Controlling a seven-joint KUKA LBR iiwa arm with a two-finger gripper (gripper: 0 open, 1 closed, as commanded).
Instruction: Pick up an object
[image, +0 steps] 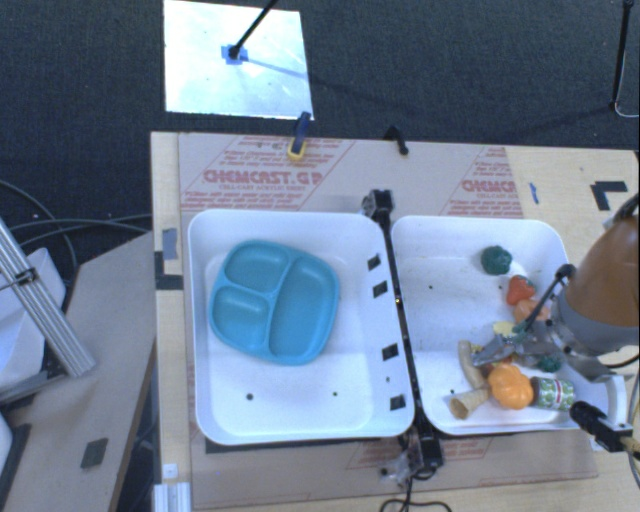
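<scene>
Here, looking down at a slant on a bench (330, 165) covered in brown printed board and bearing two shallow white bins side by side.

Starting at the left: sitting in the left bin (215, 400), a teal divided plate (273, 301) — three compartments, lying flat, nearer the bin's back-left part, with bare white floor in front of it.

Moving across the dark hinge-like divider (390, 300) into the right bin (440, 250): lying near the front edge, a tan cone-shaped piece (467, 402) and, just behind it, a tan stick-like piece (469, 363). Just beside those, resting on the bin floor, an orange rounded object (511, 386), touching or nearly touching a small bottle-like item with a green label (553, 392). Further back, sitting well apart from that cluster, a dark green rounded object (496, 260), and near it a red-orange piece (519, 290).

Reaching in from the right, the grey arm with its orange band (610, 270), leaning over the bin's right side. Hanging low just behind the orange rounded object, the gripper (515, 347) — too tangled with the clutter to tell whether spread or closed, and showing nothing clearly held.
</scene>
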